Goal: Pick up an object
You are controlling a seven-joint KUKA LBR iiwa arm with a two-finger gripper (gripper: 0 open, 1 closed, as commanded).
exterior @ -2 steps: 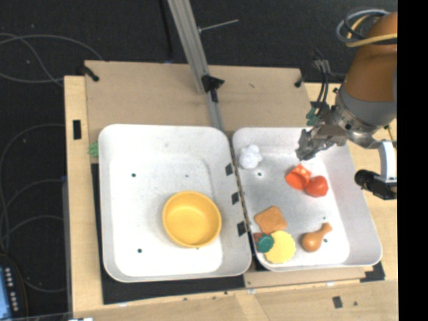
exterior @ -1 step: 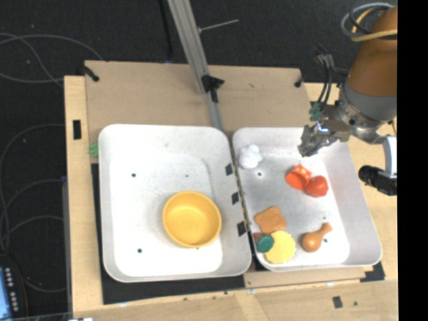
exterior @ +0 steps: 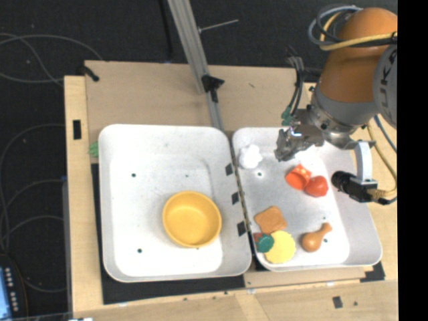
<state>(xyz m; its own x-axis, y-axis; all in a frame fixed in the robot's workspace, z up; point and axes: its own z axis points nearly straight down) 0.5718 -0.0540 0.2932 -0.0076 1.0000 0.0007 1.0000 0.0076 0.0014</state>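
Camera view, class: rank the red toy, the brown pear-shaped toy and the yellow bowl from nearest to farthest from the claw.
1. Red toy, just below the claw, right bin.
2. Brown pear-shaped toy, right bin's near corner.
3. Yellow bowl, left bin.

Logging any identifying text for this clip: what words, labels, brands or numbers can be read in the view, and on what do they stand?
None can be read.
Dark partial letters on the grey arm at the frame's right edge: cut off, unreadable.
Bottom-left corner screen: too small and blurred.
Both white bins and the toys in them: no visible text.
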